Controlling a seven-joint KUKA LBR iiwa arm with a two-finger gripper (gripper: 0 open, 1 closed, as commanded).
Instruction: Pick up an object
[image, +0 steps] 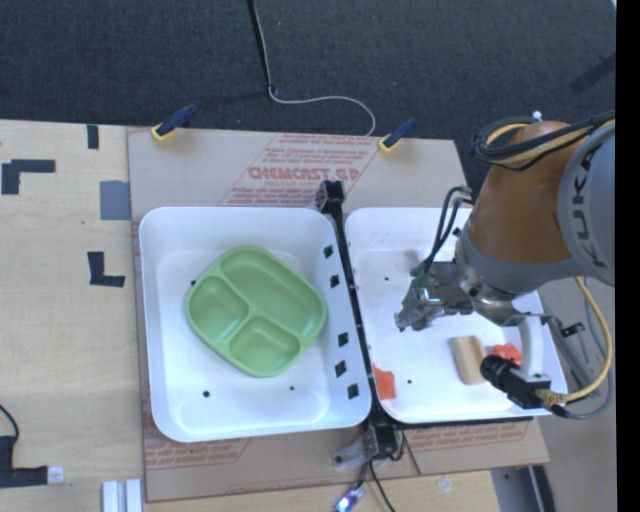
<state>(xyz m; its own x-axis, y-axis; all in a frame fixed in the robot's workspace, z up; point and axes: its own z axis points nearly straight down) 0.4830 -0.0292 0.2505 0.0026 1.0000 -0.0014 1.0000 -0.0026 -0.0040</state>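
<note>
A green divided plate (256, 310) lies flat in the left bin (160, 250). In the right bin (385, 245) a tan wooden block (466, 359) rests near the front right, with a small orange piece (505, 352) just beside it. Another small orange piece (384, 381) lies at the front left corner of that bin. My gripper (420, 308) hangs over the middle of the right bin, left of and a little behind the tan block. Nothing shows between its fingers, and their spacing is unclear from this angle.
A black divider strip (341, 290) runs between the two bins. Both bins sit on a cardboard sheet (290, 170) held by clamps (174, 122) at the back. The arm's grey and orange body (520, 215) overhangs the right bin's far right side.
</note>
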